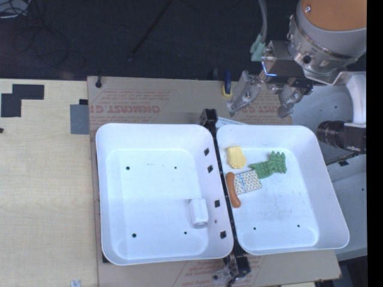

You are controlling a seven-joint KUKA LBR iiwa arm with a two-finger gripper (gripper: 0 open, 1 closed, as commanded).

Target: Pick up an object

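Note:
My gripper (263, 100) hangs above the far edge of the right bin (311, 226), open, with nothing between its fingers (240, 99). Below it, in the right bin's left part, lie a yellow piece (236, 157), a green leafy toy (270, 165), a small patterned square card (248, 182) and an orange sausage-shaped piece (233, 190). In the left bin (119, 232) a white cylinder (198, 212) lies near the bin's right wall.
A black clamp strip (216, 184) runs between the two bins. Both bins rest on a cardboard sheet (149, 100) on the wooden bench. A black cylinder (341, 135) juts in at the right of the right bin.

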